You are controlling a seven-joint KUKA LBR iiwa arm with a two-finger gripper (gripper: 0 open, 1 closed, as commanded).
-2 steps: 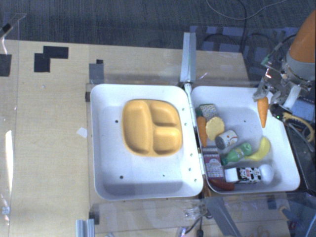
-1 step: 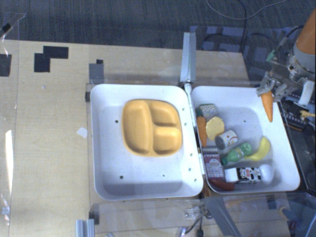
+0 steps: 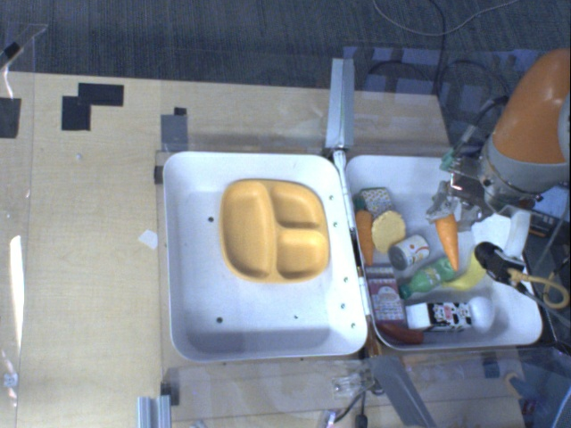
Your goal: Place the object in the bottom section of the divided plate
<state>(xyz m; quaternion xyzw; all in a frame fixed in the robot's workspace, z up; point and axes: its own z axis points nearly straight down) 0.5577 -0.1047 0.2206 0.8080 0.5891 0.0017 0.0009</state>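
Landmark is the yellow divided plate (image 3: 273, 230), sitting in the left white bin (image 3: 192, 310); all three sections look bare. Right white bin (image 3: 526, 324) is just right of the plate's bin, packed with toy groceries. The arm (image 3: 535, 119), grey with orange band, comes in far right of the plate, wrist over the right bin's upper half. The gripper (image 3: 455, 205) is down at the top of a toy carrot (image 3: 448, 242), well right of the plate; I see the carrot's upper end up between the fingers, so I'd call it clamped on the carrot, though a solid grip isn't proven. I take that carrot as the task object. Smaller stuff, all right of the plate: white bottle (image 3: 451, 313) at the bin's lower edge, green bottle (image 3: 428, 276), banana (image 3: 468, 277), second carrot (image 3: 364, 236) nearest the plate, yellow round piece (image 3: 388, 230), small can (image 3: 409, 251). Step, my read: pick stage, nothing placed yet. Next move calls for a clean lift clear of the clutter, travel left over the bin wall, lower into the plate's bottom section, release.
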